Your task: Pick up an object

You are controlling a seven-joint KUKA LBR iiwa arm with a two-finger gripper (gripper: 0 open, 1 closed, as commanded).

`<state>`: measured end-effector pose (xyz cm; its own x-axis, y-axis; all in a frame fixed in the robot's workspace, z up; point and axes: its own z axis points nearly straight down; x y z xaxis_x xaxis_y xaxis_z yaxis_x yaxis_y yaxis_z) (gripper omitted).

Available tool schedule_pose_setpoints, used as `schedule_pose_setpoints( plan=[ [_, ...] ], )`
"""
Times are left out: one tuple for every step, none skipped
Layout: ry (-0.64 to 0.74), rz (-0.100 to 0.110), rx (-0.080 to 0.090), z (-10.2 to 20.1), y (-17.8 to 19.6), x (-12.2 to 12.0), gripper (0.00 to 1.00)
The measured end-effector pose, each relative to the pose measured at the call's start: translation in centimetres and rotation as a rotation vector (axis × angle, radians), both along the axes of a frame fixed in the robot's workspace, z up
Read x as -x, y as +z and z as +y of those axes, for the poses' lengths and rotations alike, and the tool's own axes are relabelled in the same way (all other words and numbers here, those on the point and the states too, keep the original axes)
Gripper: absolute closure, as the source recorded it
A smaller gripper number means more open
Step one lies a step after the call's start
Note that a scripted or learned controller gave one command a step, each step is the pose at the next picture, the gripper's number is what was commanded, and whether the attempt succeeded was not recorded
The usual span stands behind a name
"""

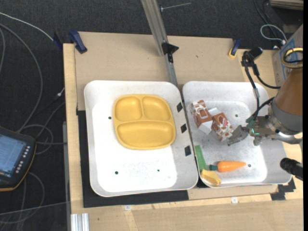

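The right bin (240, 91) holds two brown-and-white cartons: one (202, 113) near the bin's middle left and a smaller one (222, 125) just right of it. An orange carrot (231, 166) lies near the front wall. Left of the carrot are a green piece (199, 157) and a yellow piece (211, 177). My gripper (248, 135) is low over the right bin, just right of the smaller carton. It is open, one grey finger (236, 138) reaching toward that carton, and nothing sits between the fingers.
In the left bin (96, 129) lies a yellow divided plate (144, 121). A metal pole (156, 18) rises behind the bins. Cables (252, 73) hang at the right bin's far right corner. The arm (291, 100) covers the bin's right wall.
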<state>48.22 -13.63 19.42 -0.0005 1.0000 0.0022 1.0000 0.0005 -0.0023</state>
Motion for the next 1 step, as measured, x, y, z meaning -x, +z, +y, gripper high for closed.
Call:
schedule_pose_setpoints(
  plan=[
    [0.000, -0.001, 0.000, 0.01, 0.00, -0.01, 0.00]
  ],
)
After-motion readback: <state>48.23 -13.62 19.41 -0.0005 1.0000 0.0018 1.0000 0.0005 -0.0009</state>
